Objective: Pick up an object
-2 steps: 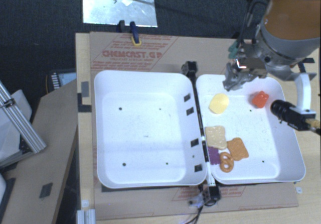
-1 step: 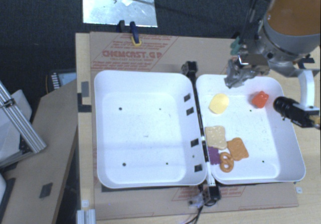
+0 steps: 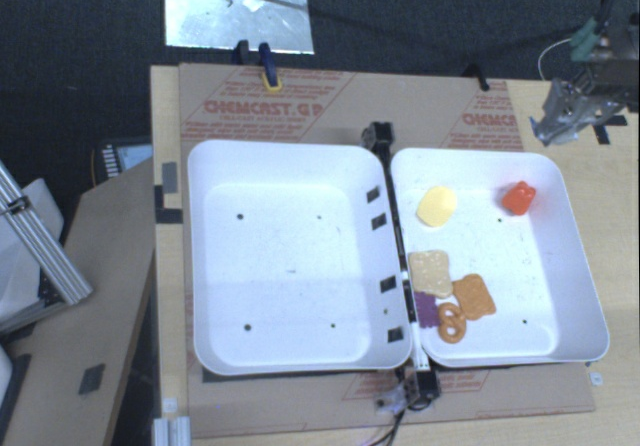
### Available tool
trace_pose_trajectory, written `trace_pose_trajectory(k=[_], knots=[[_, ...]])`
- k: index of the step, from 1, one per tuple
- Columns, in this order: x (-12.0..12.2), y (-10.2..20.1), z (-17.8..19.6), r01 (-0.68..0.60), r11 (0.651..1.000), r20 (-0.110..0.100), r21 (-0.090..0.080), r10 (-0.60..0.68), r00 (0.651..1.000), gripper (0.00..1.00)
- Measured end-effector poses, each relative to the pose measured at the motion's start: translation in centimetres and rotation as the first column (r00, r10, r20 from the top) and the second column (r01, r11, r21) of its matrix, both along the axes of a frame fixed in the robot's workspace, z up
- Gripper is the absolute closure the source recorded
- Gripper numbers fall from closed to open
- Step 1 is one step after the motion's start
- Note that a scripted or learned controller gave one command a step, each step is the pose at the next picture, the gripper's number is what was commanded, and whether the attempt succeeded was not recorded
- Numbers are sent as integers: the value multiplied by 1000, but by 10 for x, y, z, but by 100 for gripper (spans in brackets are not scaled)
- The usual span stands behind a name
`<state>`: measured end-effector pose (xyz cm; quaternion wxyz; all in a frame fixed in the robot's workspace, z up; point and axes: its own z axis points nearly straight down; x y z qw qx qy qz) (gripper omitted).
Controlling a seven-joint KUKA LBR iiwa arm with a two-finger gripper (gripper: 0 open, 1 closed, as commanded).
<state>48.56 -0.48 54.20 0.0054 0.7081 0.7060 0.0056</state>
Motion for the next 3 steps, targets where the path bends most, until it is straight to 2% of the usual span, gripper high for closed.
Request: trace_pose_trajectory(k=[1, 3], knots=[[1, 4, 5, -9, 1000, -8, 0, 9, 1000, 100], [2, 4, 27, -19, 1000, -2, 1, 19, 1000, 100]])
